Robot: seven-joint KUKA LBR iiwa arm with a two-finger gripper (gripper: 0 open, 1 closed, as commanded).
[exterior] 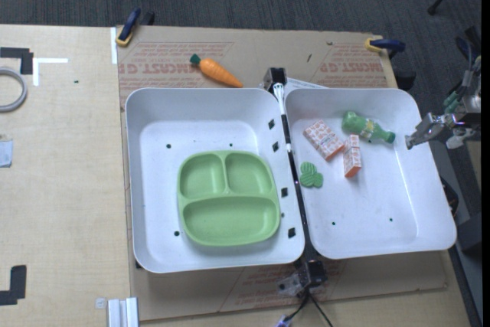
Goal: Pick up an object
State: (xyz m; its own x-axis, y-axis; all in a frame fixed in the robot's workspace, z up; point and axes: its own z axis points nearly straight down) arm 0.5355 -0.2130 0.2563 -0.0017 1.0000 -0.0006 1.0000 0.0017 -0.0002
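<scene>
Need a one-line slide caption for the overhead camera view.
Gripper at the right bin edge near green bottle, two cartons and a green piece; divided green plate sits in left bin.

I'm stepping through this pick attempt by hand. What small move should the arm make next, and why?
Probably ease the gripper leftward over the right bin, toward the green bottle. It sits at the bin's right rim beside that nearest item, with nothing between its fingers.
</scene>
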